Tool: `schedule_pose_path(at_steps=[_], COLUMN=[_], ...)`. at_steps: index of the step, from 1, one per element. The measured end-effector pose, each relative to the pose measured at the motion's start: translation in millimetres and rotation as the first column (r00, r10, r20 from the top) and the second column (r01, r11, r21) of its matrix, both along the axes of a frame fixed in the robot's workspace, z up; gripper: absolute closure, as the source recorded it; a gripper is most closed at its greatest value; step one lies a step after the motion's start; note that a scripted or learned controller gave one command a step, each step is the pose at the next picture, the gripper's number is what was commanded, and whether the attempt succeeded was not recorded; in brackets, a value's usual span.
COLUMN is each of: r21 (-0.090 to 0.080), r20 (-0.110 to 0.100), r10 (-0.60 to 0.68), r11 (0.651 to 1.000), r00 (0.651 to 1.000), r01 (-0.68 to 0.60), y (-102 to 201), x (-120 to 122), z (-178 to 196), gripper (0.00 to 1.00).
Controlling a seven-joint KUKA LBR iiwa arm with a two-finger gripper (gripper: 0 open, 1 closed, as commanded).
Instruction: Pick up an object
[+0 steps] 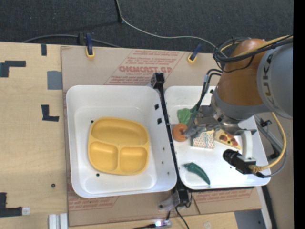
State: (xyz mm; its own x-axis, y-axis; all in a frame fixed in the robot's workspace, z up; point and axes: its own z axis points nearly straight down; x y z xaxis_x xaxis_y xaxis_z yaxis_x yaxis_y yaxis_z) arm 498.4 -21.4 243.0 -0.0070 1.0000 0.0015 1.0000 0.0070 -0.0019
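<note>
The gripper (189, 129) is low in the right bin (219, 178), just beside an orange ball (179, 133). I cannot tell how it is set. A yellow tray (118, 144) sits in the left bin (76, 128).

arm (248, 80): cut off at right edge | pizza-slice toy (227, 138): partly hidden under arm | patterned block (204, 140): print unreadable

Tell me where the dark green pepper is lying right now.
The dark green pepper lies in the right bin, near its front edge, below the orange toy and the gripper.
</note>
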Motion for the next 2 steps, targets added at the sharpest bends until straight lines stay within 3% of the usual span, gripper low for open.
schedule_pose_path(at_steps=[2], r21=[-0.001], r20=[-0.001], r10=[0.001], r11=[1.000], r00=[1.000], r01=[-0.001], y=[103], x=[-7], z=[-7], gripper=[1.00])
